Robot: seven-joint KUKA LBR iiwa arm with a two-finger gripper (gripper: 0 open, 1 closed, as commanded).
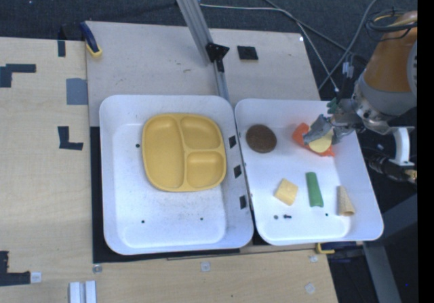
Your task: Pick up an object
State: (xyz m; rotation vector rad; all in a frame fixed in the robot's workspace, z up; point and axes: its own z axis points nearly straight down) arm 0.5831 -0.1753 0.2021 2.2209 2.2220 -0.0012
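Five food pieces (287,192), one tray (183,152)

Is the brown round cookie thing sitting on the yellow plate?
No, the brown round piece lies in the right bin, while the yellow plate sits in the left bin.

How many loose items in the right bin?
5: brown disc upper left, orange-and-yellow piece under the gripper, yellow block, green stick, tan cone at lower right. The gripper may hide more.
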